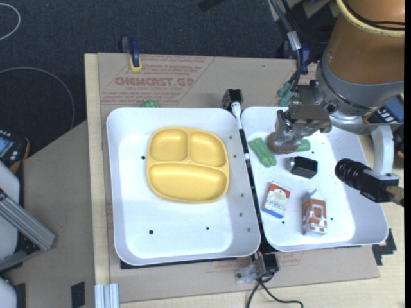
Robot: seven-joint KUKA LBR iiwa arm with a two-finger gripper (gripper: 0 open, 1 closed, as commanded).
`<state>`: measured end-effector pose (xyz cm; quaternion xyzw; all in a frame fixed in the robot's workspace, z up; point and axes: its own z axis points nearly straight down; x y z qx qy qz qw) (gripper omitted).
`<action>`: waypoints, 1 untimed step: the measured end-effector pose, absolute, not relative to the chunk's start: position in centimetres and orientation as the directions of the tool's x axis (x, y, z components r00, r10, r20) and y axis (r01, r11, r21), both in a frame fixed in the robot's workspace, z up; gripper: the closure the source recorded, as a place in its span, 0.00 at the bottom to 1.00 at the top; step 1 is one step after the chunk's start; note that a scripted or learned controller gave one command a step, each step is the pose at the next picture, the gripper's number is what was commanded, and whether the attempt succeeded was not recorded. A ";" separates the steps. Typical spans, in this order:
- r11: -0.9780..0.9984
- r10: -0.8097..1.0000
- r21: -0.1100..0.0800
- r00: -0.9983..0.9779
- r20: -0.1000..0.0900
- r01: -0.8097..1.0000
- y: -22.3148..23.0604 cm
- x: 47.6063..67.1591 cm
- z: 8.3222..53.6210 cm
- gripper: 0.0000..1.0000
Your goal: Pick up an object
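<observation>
Resting on table point(103, 172): two white bins side by side. Left bin point(128, 223) carries yellow divided plate point(188, 164), three compartments, near bin's middle. Right bin point(359, 226) carries arm's jaws point(290, 140), lowered at far-left part, state cannot tell. Green object point(262, 151) lies just beside jaws, partly under them. Brown-white packet point(314, 215) near front edge, small blue-white carton point(277, 199) to its left, black block point(303, 166) between carton and jaws.
</observation>
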<state>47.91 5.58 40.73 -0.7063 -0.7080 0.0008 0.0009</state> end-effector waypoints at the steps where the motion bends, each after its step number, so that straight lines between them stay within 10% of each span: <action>1: 0.002 1.000 0.006 -0.002 0.000 1.000 4.8 48.0 44.1 1.00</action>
